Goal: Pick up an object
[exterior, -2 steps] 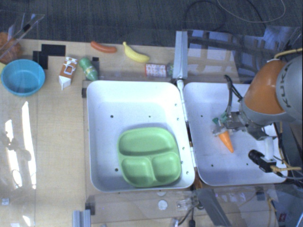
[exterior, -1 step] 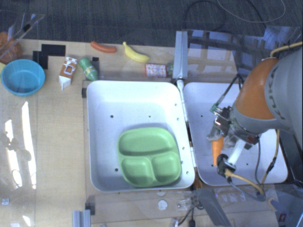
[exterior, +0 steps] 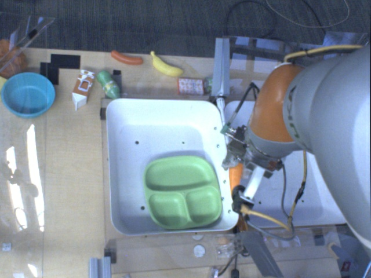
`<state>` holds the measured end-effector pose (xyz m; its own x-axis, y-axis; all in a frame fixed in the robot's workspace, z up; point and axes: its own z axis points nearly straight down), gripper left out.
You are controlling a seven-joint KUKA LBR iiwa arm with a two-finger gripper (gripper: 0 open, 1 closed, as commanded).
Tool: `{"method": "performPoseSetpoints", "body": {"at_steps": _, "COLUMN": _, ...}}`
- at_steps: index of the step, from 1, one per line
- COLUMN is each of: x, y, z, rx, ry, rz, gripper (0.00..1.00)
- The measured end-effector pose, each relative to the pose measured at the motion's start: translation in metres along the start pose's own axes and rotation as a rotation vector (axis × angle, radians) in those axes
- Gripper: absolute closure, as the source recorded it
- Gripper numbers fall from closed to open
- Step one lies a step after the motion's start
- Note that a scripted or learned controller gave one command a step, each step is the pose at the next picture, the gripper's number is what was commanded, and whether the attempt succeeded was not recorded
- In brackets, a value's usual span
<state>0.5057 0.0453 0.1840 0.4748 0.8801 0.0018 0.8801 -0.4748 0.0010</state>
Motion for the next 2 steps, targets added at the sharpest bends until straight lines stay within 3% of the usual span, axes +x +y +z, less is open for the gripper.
{"method": "performPoseSetpoints", "body": {"at_steps": 1, "x": 0.123, "y": 0.002, "z": -0.05, "rx": -0.003, "ry": 0.0, "rz": 0.21, "gripper": 1.0}}
{"method": "performPoseSetpoints", "body": {"at_steps": 2, "x": 0.116, "y": -0.072, "z": -0.013, "rx": 0.001, "ry": 0.0, "rz": 0.705, "gripper": 1.0}}
